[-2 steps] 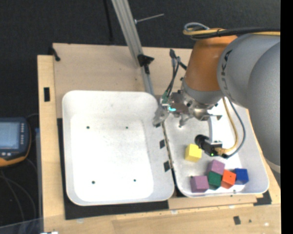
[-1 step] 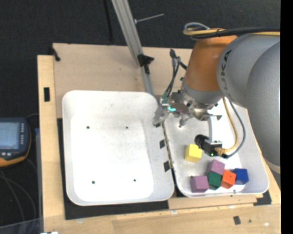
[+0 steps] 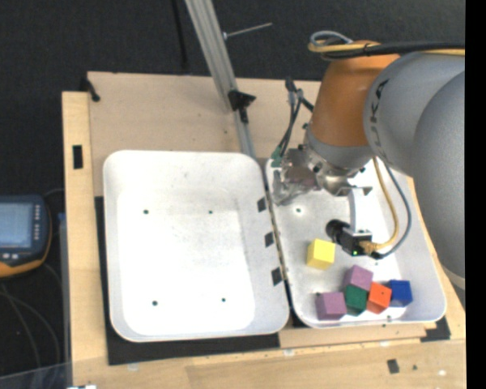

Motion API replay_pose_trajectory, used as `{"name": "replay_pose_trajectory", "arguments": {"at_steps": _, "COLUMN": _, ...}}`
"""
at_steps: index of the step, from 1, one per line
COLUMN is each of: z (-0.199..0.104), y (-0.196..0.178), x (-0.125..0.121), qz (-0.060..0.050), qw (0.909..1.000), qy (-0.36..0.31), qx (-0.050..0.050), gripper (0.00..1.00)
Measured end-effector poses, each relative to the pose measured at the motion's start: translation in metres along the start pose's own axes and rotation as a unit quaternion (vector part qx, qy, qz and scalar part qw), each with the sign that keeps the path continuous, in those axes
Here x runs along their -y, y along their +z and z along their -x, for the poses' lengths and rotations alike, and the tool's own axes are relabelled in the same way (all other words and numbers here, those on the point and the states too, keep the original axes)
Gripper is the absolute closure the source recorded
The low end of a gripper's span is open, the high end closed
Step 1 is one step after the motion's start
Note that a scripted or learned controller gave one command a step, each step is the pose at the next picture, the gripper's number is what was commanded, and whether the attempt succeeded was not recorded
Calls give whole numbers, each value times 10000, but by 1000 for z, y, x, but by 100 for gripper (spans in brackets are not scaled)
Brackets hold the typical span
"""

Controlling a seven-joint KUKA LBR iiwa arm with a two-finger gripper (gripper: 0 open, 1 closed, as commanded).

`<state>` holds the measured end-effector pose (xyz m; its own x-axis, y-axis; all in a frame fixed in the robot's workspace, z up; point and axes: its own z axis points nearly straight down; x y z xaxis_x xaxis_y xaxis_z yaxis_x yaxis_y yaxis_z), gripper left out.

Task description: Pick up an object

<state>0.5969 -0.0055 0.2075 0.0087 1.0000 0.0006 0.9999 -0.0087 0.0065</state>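
Several small blocks lie in the right bin (image 3: 417,258): a yellow one (image 3: 321,254) near its middle, and a cluster by the front edge of two purple blocks (image 3: 359,278) (image 3: 330,305), a green one (image 3: 355,298), an orange one (image 3: 379,297) and a blue one (image 3: 400,292). My gripper (image 3: 285,186) hangs over the far left part of that bin, near the wall between the bins. It is above and behind the yellow block, apart from every block. The wrist and its cables hide the gripper's tips.
The left bin (image 3: 186,241) is a shallow white tray beside the right one. A slanted metal pole (image 3: 219,63) rises behind the bins. A small screen device (image 3: 14,227) sits off the bench at the left.
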Motion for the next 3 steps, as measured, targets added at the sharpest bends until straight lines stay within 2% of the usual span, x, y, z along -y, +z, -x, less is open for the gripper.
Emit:
{"name": "replay_pose_trajectory", "arguments": {"at_steps": 1, "z": 0, "y": 1, "x": 0, "qz": -3, "qw": 10000, "qy": 9, "qx": -1, "gripper": 0}}
{"name": "replay_pose_trajectory", "arguments": {"at_steps": 2, "z": 0, "y": 1, "x": 0, "qz": -1, "qw": 10000, "qy": 15, "qx": -3, "gripper": 0}}
{"name": "replay_pose_trajectory", "arguments": {"at_steps": 3, "z": 32, "y": 7, "x": 25, "qz": -39, "qw": 10000, "qy": -25, "qx": 16, "gripper": 0}}
